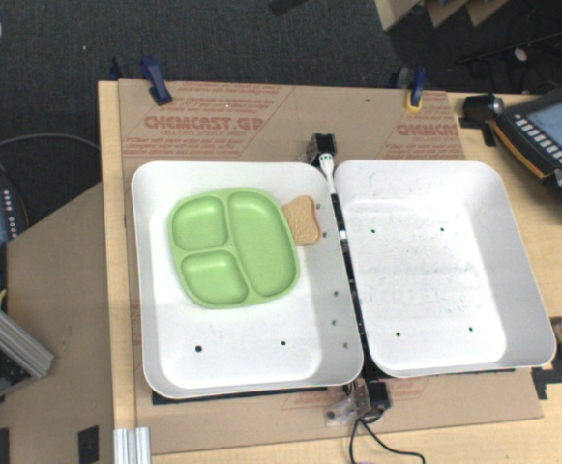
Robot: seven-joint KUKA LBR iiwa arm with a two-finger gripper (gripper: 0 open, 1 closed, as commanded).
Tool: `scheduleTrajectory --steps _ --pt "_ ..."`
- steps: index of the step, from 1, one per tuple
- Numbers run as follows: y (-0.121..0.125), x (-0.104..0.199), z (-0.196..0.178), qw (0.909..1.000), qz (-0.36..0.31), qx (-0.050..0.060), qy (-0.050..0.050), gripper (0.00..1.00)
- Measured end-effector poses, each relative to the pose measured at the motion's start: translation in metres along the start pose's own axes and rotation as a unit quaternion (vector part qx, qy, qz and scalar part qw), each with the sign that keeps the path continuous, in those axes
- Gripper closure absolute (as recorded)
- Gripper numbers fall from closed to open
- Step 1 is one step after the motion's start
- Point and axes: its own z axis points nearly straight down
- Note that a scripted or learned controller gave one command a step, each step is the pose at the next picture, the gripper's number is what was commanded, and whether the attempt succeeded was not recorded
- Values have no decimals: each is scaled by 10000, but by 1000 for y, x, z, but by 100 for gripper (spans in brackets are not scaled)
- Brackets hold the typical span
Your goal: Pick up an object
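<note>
Just green divided plate (233,248), tan slice (303,220) touching.

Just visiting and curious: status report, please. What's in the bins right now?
Green plate flat in left bin. Tan slice at plate's right edge, touching it. Right bin alongside. Nothing on top of either item.
</note>
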Motion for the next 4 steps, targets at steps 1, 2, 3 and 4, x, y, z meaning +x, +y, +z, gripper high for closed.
scheduleTrajectory --steps 1,2,3,4 --pt "-31 27 80 9999 -12 108 46 100" --pt "15 -28 -37 10000 0 -21 -13 100" --pt "-14 10 47 9999 -25 107 48 100" --pt "4 -25 3 10000 -5 21 7 100"
